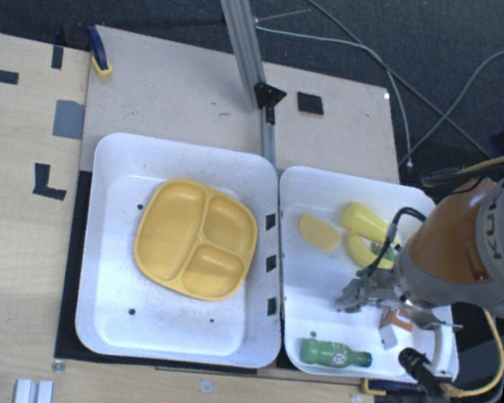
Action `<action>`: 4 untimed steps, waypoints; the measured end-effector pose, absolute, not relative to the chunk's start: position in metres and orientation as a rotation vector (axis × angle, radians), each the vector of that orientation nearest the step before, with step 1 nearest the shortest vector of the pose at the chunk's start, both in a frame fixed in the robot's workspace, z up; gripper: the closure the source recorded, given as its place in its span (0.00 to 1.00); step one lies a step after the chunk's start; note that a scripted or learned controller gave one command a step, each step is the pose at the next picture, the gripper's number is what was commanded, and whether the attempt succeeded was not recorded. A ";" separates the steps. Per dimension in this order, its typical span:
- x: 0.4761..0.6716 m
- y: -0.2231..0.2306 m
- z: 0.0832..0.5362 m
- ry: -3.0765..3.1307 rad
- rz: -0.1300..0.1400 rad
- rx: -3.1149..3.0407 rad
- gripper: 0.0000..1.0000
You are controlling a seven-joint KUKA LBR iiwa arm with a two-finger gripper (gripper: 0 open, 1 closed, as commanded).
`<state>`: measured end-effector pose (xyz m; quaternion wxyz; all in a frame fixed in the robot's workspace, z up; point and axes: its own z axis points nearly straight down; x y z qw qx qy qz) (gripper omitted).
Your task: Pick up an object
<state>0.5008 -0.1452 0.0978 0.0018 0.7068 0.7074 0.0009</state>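
My gripper (357,296) reaches down into the right bin (305,256) from the right, its tip over the bin floor near the middle. A green bottle (333,354) lies on its side just below it at the bin's front edge. A pale yellow flat piece (320,232) lies up and left of the gripper. A bright yellow banana-like object (365,222) sits at the back of the bin, partly hidden by the arm. Nothing shows between the fingers.
The left bin (107,220) holds a yellow divided plate (197,238). A metal pole (248,43) rises from the bench behind the bins. The grey arm with its orange band (450,241) covers the right bin's right side. Cables trail beside it.
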 end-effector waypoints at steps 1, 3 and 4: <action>0.501 -0.143 0.140 2.222 0.001 2.220 1.00; 0.500 -0.144 0.227 2.223 0.001 2.218 1.00; 0.512 -0.087 0.236 2.230 0.002 2.214 1.00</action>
